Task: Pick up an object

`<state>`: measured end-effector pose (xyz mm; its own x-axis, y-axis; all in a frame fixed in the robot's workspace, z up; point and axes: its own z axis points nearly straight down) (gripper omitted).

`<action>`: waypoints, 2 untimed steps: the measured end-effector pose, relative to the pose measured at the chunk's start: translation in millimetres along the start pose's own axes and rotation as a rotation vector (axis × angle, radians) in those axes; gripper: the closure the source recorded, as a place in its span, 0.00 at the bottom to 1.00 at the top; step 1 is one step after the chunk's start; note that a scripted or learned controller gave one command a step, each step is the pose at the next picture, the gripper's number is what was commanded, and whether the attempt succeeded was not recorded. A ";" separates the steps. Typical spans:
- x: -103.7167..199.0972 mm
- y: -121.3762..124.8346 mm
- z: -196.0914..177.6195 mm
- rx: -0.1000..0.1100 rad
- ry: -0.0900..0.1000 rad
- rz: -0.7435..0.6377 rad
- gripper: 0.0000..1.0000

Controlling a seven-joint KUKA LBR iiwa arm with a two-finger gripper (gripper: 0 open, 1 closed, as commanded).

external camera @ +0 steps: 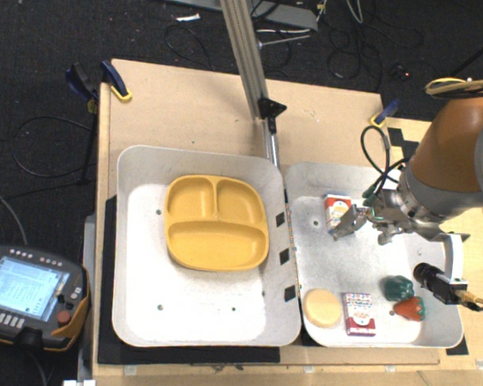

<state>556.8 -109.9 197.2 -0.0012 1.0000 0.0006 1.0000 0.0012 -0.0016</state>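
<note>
The arm [459,157] reaches in from the right and is positioned over the right bin [303,261]. The gripper [365,226] hangs above the middle of that bin, fingers spread apart, one finger [346,222] to the left and the other to the right, with nothing between them.

Contents of the right bin:
- A small carton [337,207] with red and white print lies at the far side, just beside the left finger; whether they touch cannot be determined.
- A round tan disc [322,308] lies at the near left corner.
- A red and white box [359,314] lies just to the right of the disc.
- A green item [399,287] and a red item [410,309] lie close together at the near right.

The left bin [136,246] holds a yellow divided plate [216,223] with three compartments, set toward the far side.
</note>
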 end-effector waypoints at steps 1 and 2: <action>-0.1 0.0 -0.1 0.000 0.000 0.001 0.00; 7.1 7.2 52.8 0.003 0.000 -0.001 0.00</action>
<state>563.9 -102.8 144.4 -0.0021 1.0000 0.0006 1.0000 0.0021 -0.0049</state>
